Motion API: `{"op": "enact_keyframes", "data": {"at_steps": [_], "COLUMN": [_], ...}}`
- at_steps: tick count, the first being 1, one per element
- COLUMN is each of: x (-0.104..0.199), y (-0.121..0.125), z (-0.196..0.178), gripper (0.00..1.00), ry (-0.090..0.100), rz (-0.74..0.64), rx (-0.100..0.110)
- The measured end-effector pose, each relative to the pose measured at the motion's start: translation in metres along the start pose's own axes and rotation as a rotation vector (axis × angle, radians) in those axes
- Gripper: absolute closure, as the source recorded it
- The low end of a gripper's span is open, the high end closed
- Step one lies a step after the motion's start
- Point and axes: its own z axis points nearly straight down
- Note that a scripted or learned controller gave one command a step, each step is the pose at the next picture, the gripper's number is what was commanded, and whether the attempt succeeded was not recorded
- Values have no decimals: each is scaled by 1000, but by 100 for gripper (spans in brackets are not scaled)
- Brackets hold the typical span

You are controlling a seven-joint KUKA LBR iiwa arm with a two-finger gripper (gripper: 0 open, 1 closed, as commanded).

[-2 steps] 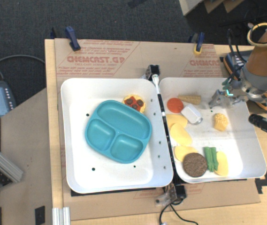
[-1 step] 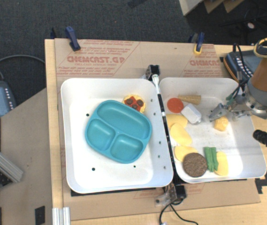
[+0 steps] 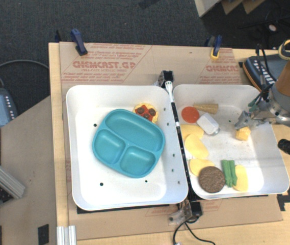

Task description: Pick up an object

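In the camera view, two white bins are seen side by side. The gripper (image 3: pixel 246 120) is lowered into the right bin (image 3: pixel 267 188), just above a small yellow cheese wedge (image 3: pixel 243 133); whether anything is gripped cannot be told. Around it are laid a red disc (image 3: pixel 190 114), a white block (image 3: pixel 208 123), yellow slices (image 3: pixel 195 146), a brown patty (image 3: pixel 212 179) and a green bean (image 3: pixel 229 172). A teal divided plate (image 3: pixel 128 143) is set in the left bin (image 3: pixel 83 188), with a pizza slice (image 3: pixel 146 112) at its far edge.
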Motion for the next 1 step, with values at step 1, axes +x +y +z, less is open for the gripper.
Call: {"op": "enact_keyframes", "data": {"at_steps": [1], "x": [76], "y": [24], "z": [-38], "gripper": [100], "ry": [0], "rz": [-5], "rx": [-3]}}
